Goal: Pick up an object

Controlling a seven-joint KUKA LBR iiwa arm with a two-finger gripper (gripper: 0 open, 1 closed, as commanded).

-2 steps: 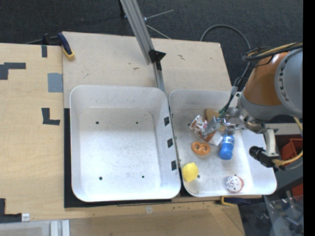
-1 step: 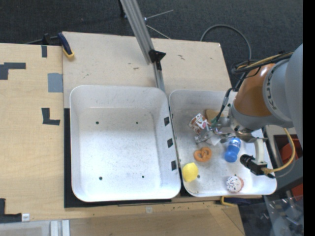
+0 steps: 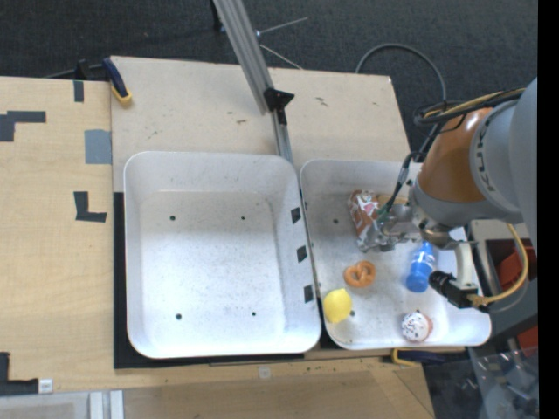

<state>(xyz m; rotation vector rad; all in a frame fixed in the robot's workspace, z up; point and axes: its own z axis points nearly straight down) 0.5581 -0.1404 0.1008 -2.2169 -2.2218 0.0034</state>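
Five loose items in right bin (image 3: 332, 182), within arm's reach for picking; gripper (image 3: 381, 234) low beside red-and-white packet (image 3: 363, 211), above orange ring (image 3: 359, 274); finger state indeterminable, nothing visibly gripped.

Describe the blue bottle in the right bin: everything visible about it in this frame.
The blue bottle is small, looks like plastic, with a bright blue body and a paler band near its upper end. It lies on the floor of the right bin, toward the right side, its long axis running roughly up and down the view. The arm's wrist sits just above it; contact cannot be judged. An orange ring-shaped toy lies apart to its left.
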